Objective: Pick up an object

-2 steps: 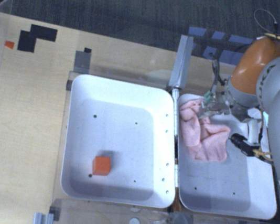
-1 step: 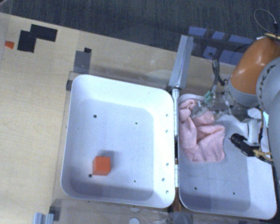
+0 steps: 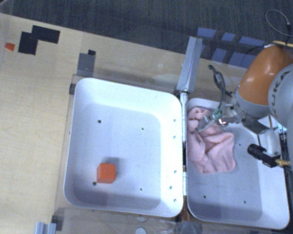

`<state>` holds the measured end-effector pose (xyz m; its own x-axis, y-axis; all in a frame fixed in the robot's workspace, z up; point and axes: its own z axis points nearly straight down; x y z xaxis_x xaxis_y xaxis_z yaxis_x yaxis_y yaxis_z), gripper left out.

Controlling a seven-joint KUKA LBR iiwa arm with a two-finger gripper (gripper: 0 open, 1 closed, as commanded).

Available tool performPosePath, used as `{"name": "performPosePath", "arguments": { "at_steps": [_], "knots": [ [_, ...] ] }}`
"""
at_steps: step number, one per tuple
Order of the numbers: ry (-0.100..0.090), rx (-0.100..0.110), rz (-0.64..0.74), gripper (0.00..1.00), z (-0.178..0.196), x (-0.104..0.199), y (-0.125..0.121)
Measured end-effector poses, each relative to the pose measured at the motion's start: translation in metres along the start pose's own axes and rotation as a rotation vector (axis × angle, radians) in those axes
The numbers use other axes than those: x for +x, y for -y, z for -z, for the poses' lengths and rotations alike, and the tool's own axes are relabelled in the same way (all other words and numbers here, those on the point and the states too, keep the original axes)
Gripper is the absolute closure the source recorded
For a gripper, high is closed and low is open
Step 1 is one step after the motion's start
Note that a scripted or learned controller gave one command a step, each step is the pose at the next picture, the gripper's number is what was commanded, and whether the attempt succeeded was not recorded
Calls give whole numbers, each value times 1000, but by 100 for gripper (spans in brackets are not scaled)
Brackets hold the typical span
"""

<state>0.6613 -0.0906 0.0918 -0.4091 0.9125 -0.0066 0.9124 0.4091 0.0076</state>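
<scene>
I read the gripper (image 3: 216, 118) down at the upper edge of the pink cloth (image 3: 212, 146) in the right bin (image 3: 241, 213); whether it grips, I cannot tell; the orange block (image 3: 106, 173) sits in the left bin (image 3: 138, 101); lift remains, by my judgement.

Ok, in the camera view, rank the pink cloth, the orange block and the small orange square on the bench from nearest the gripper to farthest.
From the gripper:
1. Pink cloth, right bin, directly under it.
2. Orange block, left bin, toward its near-left part.
3. Small orange square, on the bench at far left, outside both bins.
</scene>
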Motion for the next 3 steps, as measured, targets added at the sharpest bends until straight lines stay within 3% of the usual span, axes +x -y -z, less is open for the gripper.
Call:
{"name": "performPosePath", "arguments": {
  "at_steps": [1,2,3],
  "knots": [
    [4,-12,5,100,14,1,-4],
    [3,-11,6,0,14,1,-4],
    [1,-6,73,0,0,3,8]
  ]
}}
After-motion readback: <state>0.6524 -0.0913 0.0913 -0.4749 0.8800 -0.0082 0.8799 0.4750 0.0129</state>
